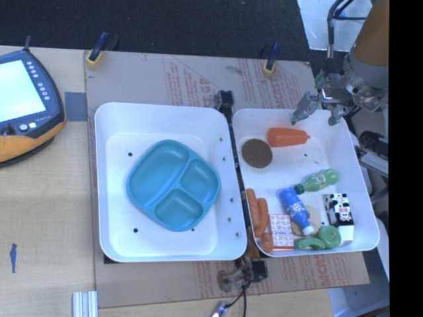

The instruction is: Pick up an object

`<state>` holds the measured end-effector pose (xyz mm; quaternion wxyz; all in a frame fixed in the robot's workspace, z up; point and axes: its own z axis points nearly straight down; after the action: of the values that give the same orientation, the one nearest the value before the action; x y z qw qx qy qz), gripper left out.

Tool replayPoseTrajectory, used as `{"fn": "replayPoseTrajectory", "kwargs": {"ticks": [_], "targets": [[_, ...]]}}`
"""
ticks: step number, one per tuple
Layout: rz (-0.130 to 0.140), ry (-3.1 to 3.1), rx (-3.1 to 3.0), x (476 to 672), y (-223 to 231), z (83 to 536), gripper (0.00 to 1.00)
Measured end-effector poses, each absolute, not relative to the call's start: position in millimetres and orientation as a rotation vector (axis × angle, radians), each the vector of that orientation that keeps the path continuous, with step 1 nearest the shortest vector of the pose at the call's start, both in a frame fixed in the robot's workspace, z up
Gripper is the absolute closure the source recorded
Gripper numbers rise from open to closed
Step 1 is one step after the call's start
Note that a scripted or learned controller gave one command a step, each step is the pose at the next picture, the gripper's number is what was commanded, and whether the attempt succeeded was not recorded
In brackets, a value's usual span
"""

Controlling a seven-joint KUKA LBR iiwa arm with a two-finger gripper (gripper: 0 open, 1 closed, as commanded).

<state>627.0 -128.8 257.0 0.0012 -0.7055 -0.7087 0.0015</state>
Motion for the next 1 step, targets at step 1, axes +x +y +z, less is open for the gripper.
{"fn": "replayPoseTrajectory", "kwargs": {"ticks": [1], "targets": [[0.008,-2.224,-2.214,655.5,-149.0,143.4,0.0]]}}
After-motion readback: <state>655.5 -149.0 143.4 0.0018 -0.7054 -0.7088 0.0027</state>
